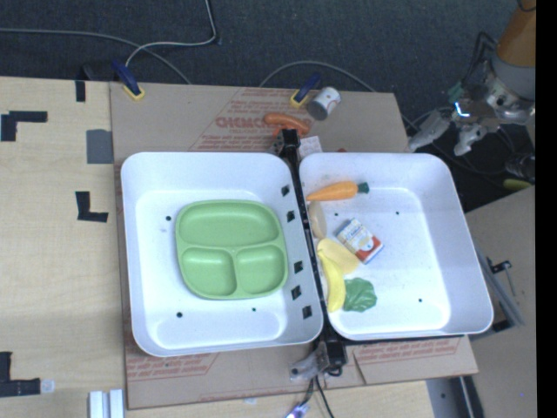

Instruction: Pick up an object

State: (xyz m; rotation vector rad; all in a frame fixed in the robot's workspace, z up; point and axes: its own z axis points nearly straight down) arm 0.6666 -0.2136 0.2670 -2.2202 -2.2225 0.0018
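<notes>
Looking near: the green leafy toy [359,295] lies at the front of the right bin [452,268], touching the yellow banana [334,268].
Banana feel: it looks light and smooth, maybe slippery. Its fat middle seems the best place to take hold.
Small box: a red and white packet [359,240] lies just beside the banana. It looks light and stiff with flat sides, so it may be easy to pinch.
Carrot: an orange carrot [337,192] lies at the back of the right bin, by the wall between the bins. It looks hard and round, so it may roll.
Left bin: the left bin [148,233] holds a green plate [231,249] with three parts.
Counter: brown card [218,120] lies under both bins.
Tool: the tool [461,124] hangs far back, past the right bin's back corner, well apart from the toys. I cannot tell if it is open or closed.
</notes>
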